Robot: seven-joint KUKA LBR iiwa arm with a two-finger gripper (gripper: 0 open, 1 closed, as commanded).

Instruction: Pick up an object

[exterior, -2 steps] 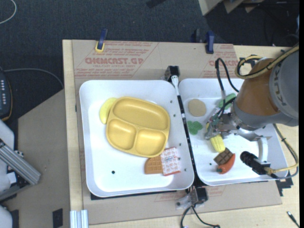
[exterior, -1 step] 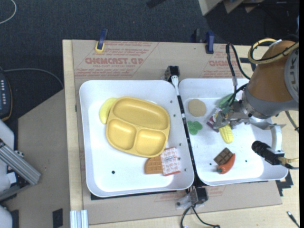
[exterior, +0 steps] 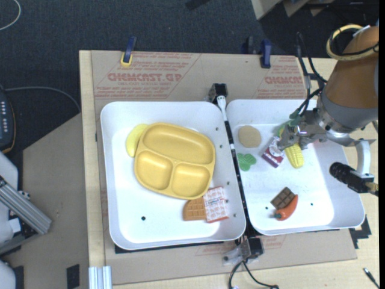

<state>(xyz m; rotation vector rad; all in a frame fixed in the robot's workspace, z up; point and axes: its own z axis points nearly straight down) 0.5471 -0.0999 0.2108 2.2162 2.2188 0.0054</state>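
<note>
My gripper (exterior: 293, 136) hangs over the back of the right bin (exterior: 319, 218). It is just above a yellow corn cob (exterior: 295, 156) and a small purple and white packet (exterior: 272, 155). Something green (exterior: 281, 129) shows at the gripper's left side; I cannot tell whether it is held. A round tan cookie (exterior: 249, 136) and a green leafy piece (exterior: 245, 161) lie to the gripper's left. Nearer the front sit a brown chocolate bar (exterior: 283, 197) and a red-orange pepper (exterior: 287, 209).
The left bin (exterior: 120, 209) holds a yellow divided plate (exterior: 174, 159) lying over a yellow piece (exterior: 133, 138). A waffle (exterior: 194, 210) and a white and red packet (exterior: 215, 204) lie at its front. A black ridge (exterior: 228, 140) separates the bins.
</note>
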